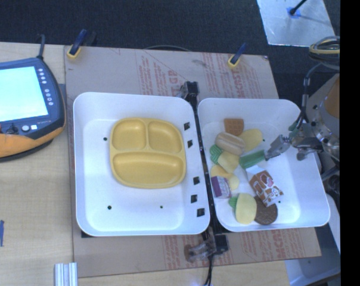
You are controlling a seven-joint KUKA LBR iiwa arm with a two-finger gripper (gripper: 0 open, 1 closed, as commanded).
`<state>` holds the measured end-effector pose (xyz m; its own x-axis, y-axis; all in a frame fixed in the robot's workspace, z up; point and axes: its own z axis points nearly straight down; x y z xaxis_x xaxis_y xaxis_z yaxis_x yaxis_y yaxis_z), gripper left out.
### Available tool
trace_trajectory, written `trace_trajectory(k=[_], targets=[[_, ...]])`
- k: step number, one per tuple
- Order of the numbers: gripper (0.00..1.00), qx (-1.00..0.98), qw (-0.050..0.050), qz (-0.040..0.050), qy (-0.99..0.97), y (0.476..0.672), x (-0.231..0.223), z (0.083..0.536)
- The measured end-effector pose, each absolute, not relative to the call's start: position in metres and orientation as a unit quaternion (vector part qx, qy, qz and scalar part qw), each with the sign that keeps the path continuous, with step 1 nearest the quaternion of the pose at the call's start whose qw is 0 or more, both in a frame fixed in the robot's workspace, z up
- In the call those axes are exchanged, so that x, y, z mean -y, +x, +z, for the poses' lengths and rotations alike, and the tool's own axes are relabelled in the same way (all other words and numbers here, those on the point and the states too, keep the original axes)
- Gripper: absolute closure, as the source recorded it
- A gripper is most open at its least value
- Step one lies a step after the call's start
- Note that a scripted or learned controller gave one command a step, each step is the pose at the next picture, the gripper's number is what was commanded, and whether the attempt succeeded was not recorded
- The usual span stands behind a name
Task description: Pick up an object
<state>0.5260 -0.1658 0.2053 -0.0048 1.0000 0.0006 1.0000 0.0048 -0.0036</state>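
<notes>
The right bin (pixel 308 183) holds several toy foods: a tan bun (pixel 229 142), a brown cracker (pixel 233 125), a yellow piece (pixel 251 138), a green bar (pixel 251 158), a printed snack packet (pixel 266 187), a yellow pear shape (pixel 245 208) and a dark round cookie (pixel 266 214). My gripper (pixel 287 151) hangs low over the right half of this bin, open, with nothing between its fingers. Its left fingertip (pixel 273 149) is just right of the green bar's end; whether they touch I cannot tell.
The left bin (pixel 90 177) carries a yellow divided plate (pixel 148 152). A purple-labelled item (pixel 220 187) and pale yellow pieces (pixel 227 161) crowd the right bin's left side. A teach pendant (pixel 22 106) lies far left on the bench. Bare bin floor lies under the gripper.
</notes>
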Motion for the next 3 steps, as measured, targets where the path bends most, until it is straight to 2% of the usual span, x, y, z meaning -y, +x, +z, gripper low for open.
trace_trajectory(k=[1, 2, 3], targets=[[0.0, 0.709, 0.004, 0.0022, -0.705, 0.5, 0.143, 0.088], [1.0, 0.709, 0.001, 0.0013, -0.705, 0.502, 0.146, 0.103], [1.0, 0.711, -0.001, -0.0014, -0.703, 0.57, 0.089, 0.093]])
